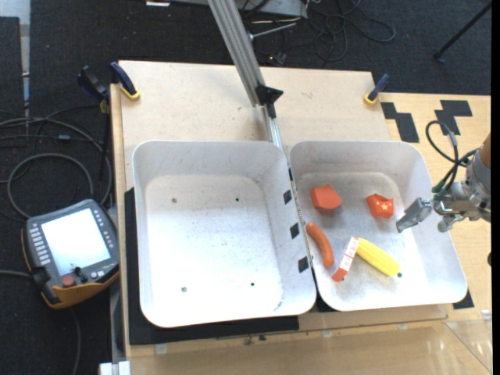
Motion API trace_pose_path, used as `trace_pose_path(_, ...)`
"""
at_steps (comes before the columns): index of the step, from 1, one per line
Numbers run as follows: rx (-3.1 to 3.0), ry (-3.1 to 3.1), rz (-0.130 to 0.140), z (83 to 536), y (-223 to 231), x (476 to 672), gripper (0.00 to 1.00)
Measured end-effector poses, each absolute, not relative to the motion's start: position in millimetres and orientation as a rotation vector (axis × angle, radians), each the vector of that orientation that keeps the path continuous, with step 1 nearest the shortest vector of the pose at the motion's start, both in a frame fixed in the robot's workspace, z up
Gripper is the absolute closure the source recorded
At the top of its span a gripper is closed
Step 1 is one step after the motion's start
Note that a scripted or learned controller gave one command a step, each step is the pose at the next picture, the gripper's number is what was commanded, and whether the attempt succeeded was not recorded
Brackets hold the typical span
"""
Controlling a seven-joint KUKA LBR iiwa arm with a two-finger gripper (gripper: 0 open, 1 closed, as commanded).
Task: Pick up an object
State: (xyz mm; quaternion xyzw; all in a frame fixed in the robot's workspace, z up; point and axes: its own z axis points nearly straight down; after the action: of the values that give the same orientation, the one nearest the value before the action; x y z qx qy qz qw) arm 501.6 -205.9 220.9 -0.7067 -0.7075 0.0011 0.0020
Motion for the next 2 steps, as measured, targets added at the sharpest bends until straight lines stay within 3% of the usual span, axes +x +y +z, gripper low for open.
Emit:
trace_pose_path(1,-2.221,-2.222,0.0,223,-206,502.6,0.0)
trace_pose_path(2,-2.22,-2.217,0.004,179,-204,498.0,0.0)
